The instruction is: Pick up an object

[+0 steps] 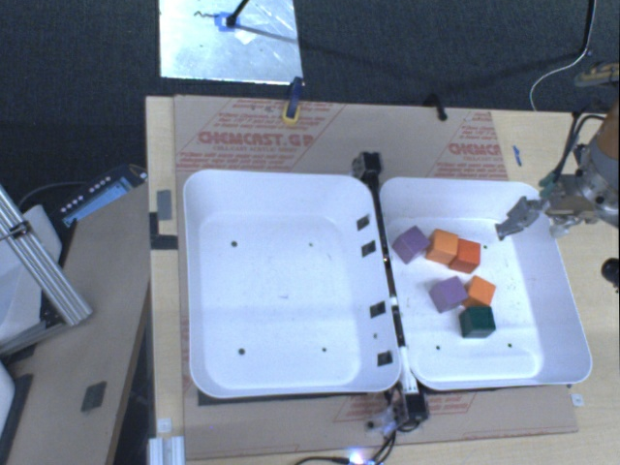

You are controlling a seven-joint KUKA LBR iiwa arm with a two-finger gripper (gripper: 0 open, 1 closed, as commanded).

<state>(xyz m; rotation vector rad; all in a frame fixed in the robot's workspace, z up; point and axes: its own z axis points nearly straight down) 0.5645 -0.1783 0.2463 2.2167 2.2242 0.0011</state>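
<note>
The right bin (552, 356) held six matte blocks: two purple, three orange, one dark green (477, 322). The gripper (523, 216) hovered over its right edge; claw state unclear.

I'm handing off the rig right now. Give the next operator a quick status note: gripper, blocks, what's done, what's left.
Gripper: over the right bin's upper right area, nothing visibly between its fingers.
Blocks: all in the right bin, clustered left of centre: two purple, three orange, one dark green.
Left bin: no blocks.
Done: nothing picked yet.
Left: descend on one block, grasp, lift.
</note>
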